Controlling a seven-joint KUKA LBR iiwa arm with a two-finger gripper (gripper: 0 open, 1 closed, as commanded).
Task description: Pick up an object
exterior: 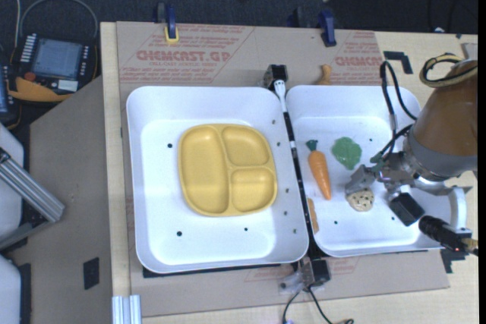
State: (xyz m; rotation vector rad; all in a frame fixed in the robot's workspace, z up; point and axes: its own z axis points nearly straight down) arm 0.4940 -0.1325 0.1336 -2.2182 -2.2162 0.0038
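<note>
White plastic bins sit side by side on the bench, and the arm's gripper (363, 183) hangs low over the right bin (380, 235), pretty much on top of a small round cookie-looking toy (361, 200). Whether it's open or clamped can't be told from this angle, so no claim that anything is held. It looks like the approach-and-grasp step: the arm seems lined up on the cookie but the pickup isn't confirmed. Next move probably calls for settling squarely over it, closing, then lifting straight up to see if it comes along.

Other stuff in the same bin: a toy carrot (320, 172) lies just to the left of the cookie, near the divider, and a green leafy veggie toy (347, 152) sits up and behind, close to the gripper. Both are near enough that a sloppy descent could nudge them. The left bin (152, 239) has a yellow divided plate (227, 168) in the middle, well apart from the action. Black cables (391, 99) dangle near the wrist too.
</note>
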